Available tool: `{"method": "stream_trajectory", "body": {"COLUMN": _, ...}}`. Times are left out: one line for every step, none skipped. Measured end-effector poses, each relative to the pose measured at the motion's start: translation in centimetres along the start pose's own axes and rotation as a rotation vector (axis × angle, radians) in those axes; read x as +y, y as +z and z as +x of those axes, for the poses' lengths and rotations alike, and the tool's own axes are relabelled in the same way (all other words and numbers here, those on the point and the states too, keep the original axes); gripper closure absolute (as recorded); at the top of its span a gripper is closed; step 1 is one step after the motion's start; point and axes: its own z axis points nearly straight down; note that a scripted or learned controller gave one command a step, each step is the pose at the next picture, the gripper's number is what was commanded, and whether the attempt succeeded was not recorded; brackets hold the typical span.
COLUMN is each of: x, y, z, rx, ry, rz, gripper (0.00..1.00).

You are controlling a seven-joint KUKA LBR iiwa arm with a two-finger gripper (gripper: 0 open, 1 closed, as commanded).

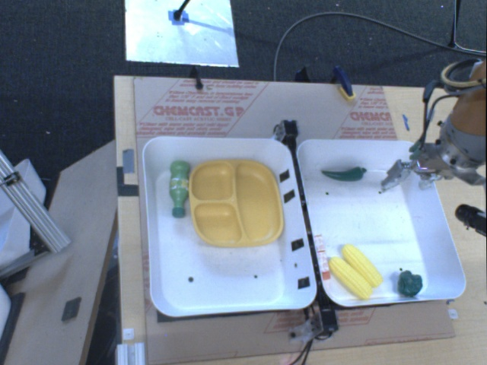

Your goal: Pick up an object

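Grey and bare-fingered, the tool point(393, 177) hangs spread above the right bin point(445, 238), nothing between its fingers, with the green pepper point(344, 173) just to its left, so I'd centre over the pepper, line up across its narrow width, then descend.

Bottle point(179, 188) left of plate point(236, 204) in left bin point(221, 295); corn point(354, 271) in right bin point(434, 226).

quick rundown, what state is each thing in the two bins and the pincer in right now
green plastic bottle: lying flat, left bin
yellow three-compartment plate: upright, nothing in it
dark green pepper: lying loose, right bin
two yellow corn cobs: side by side, touching
small green lump: resting, right corner
pincer: above right bin, holding nothing
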Motion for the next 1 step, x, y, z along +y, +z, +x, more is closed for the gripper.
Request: {"method": "stream_trajectory", "body": {"x": 0.32, "y": -0.82, "z": 0.06, "rx": -0.003, "ry": -0.003, "rz": -0.013, "gripper": 0.00}}
